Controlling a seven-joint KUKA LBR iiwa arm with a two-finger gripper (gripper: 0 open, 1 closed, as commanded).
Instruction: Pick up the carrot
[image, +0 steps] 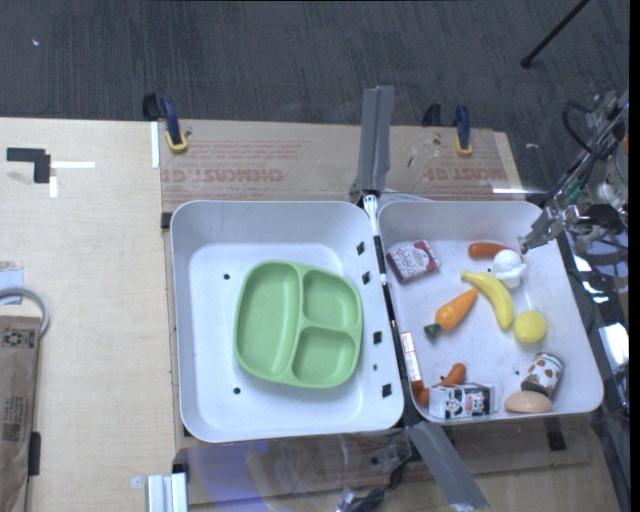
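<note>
Gripper (535, 235) hovers beyond the banana (492, 295); jaw state unclear.
Carrot (455, 309), left of the banana, looks light, stiff, smooth: grasp mid-body.

Inverted "CHEMCYL" on cardboard sheet (240, 160)

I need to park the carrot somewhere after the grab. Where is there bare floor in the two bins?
Left bin: a bare white floor rings the green divided plate, widest along its left side. Right bin: crowded; the only open patch lies between the carrot and the milk carton.
</note>
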